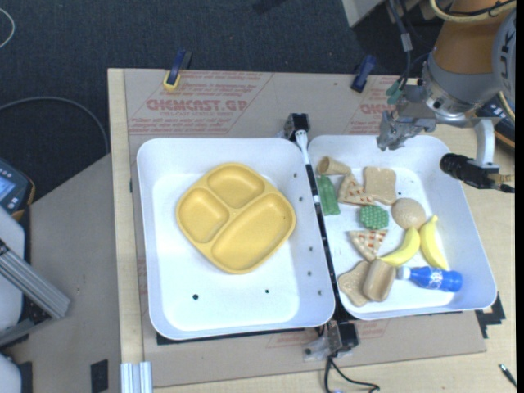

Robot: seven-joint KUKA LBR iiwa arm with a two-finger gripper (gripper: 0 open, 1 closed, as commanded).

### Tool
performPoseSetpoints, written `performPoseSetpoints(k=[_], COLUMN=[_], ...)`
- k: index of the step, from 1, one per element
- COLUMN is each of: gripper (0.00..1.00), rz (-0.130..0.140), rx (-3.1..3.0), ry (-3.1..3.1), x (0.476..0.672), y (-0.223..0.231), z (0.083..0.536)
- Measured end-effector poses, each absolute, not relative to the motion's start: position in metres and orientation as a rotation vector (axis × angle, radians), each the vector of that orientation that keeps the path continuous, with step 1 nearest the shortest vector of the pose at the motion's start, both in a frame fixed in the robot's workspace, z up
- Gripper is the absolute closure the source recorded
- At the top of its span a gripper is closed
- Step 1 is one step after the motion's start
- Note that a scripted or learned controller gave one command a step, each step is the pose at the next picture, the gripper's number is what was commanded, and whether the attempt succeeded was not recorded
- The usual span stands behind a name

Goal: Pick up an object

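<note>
My jaws (399, 135) hang over the far edge of the right shallow white bin (473, 219); I cannot tell their state. Nothing is picked yet: the yellow plastic banana (416, 245) lies mid-bin among toy foods.

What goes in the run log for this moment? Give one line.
claw above right bin far edge | holding nothing visible | toy food untouched | yellow plate in left bin

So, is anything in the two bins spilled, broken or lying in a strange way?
Nothing stands out. The yellow divided plate lies flat in the left bin. The toy foods, among them a banana and a blue bottle, lie loosely in the right bin.
</note>
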State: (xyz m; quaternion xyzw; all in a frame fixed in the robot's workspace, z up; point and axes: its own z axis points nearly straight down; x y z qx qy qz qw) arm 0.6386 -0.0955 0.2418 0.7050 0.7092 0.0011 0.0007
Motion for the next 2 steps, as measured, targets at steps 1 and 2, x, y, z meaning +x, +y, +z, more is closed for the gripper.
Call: performPoseSetpoints(k=[1,2], gripper=[1.00,1.00], rz=[-0.002,-0.002], rx=[2.218,2.221], ry=[2.230,2.225], x=[0.640,0.636], y=[-0.046,-0.034], z=[0.218,0.217])
